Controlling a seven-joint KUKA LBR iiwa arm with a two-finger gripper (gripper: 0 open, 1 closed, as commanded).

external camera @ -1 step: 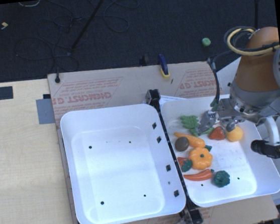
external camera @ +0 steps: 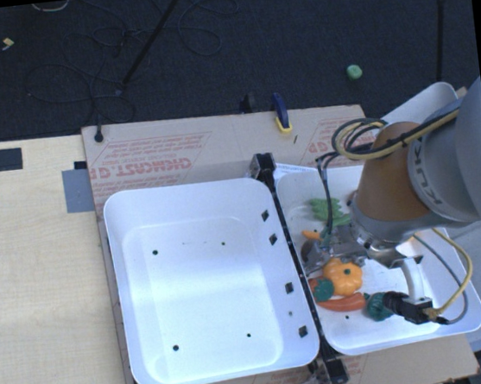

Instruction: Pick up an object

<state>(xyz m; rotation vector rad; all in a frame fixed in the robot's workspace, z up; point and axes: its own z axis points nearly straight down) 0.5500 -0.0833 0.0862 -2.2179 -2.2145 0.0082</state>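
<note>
The camera view looks down at a slant on two shallow white plastic bins set side by side on a sheet of brown printed cardboard, which lies on a pale wooden table [external camera: 34,282]. The left bin [external camera: 129,244] has a smooth, glossy floor marked with a few small dark dots. The right bin [external camera: 465,316] holds a small cluster of toys.

The arm [external camera: 429,172] comes in from the right, its grey housing and orange band hanging over the right bin, with yellow and black cables looped at the wrist. The gripper [external camera: 352,247] sits low over the toys, and its fingers are hidden beneath the wrist, so whether they are released or clenched cannot be told.

Just below the gripper lies an orange pumpkin toy [external camera: 345,278], round and ribbed, with a small green stem at its upper side. Touching its left side is a green round toy [external camera: 322,291]. Below both, a red-orange chili-shaped toy [external camera: 341,303] lies with its long axis running left to right, roughly level, its narrower end toward the left bin. To its right is a teal toy [external camera: 378,306], small and lumpy, just beside a black connector on a yellow cable. Above and to the left of the gripper, a leafy green toy [external camera: 330,210] with ragged edges lies partly under the arm.
</note>
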